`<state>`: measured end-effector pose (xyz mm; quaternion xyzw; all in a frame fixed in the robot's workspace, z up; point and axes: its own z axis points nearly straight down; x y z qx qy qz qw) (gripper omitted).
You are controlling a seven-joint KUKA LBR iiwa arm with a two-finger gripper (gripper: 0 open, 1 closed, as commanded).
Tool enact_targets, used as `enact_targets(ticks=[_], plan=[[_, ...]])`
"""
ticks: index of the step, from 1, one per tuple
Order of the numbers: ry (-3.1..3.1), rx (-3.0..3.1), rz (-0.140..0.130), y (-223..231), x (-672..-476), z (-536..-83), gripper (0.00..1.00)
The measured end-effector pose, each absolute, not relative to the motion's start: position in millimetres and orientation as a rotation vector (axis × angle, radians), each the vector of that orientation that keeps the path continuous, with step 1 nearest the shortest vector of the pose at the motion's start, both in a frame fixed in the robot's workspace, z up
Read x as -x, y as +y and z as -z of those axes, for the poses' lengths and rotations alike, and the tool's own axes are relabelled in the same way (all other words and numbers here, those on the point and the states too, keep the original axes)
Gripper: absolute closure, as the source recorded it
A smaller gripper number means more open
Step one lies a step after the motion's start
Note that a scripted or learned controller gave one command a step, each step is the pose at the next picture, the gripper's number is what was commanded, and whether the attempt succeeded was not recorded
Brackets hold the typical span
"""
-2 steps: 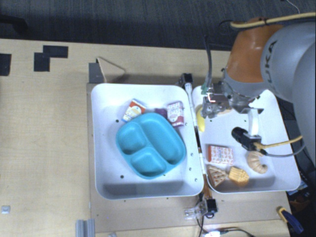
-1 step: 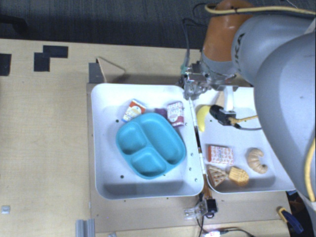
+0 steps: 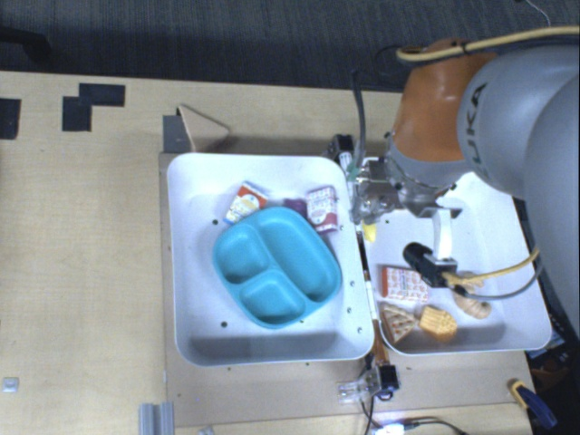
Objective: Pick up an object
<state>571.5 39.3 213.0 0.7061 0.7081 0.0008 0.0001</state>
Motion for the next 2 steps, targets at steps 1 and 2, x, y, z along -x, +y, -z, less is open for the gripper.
enact_targets(ticks=[1, 2], plan=[[2.228, -2.214, -0.004, 95.2, -630.8, -184.5, 1.0], [2.227, -2.213, -0.004, 94.6, -631.0, -184.9, 0.0]])
